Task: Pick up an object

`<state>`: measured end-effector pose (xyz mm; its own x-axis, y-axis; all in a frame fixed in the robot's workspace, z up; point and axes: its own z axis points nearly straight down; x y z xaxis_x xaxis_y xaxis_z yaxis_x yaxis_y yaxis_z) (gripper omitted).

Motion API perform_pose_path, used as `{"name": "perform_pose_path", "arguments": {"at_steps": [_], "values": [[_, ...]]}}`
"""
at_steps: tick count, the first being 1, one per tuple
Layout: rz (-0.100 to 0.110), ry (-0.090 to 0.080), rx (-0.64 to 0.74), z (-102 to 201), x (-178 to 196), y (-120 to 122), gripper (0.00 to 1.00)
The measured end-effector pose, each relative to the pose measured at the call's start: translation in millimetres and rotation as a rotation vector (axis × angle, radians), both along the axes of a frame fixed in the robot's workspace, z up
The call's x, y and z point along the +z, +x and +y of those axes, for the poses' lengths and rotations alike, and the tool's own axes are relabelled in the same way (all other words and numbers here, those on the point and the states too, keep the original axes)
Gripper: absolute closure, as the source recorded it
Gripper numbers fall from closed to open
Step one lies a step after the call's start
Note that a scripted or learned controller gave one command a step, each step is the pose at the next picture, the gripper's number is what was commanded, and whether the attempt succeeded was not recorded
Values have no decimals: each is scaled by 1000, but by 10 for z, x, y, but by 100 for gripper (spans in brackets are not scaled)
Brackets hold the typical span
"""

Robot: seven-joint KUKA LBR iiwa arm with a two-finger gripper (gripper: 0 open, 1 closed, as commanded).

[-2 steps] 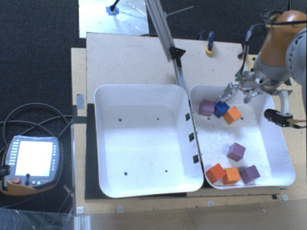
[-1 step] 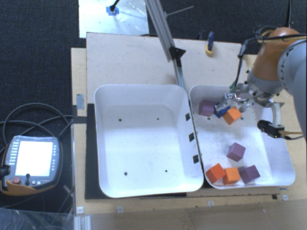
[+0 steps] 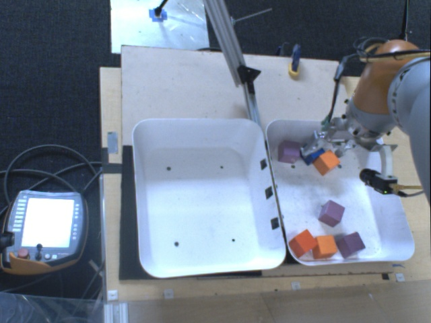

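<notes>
The left bin (image 3: 202, 194) fills the centre of the frame; the right bin (image 3: 390, 237) carries the blocks. The arm (image 3: 397, 86) leans in from the upper right, putting the gripper (image 3: 328, 147) over that bin's upper part. An orange block (image 3: 327, 161) sits at its tip beside a blue block (image 3: 311, 156), apparently pinched between the fingers, though they blur together. A purple block (image 3: 289, 152) lies just left. Four more cluster lower right.

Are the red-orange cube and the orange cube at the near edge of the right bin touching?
Touching. The camera view shows the red-orange cube and the orange cube pressed side by side, with no white bin floor visible between them.
</notes>
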<state>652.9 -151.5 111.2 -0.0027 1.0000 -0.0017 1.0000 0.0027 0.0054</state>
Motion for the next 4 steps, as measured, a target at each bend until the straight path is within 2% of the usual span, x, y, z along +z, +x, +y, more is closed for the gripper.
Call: {"name": "perform_pose_path", "arguments": {"at_steps": [1,2,3,4], "values": [[23,3,0,-13,61,-46,100],[-2,-1,-1,-103,558,1,100],[-3,-1,-1,-147,1076,-68,100],[1,1,0,-148,1207,-56,100]]}}
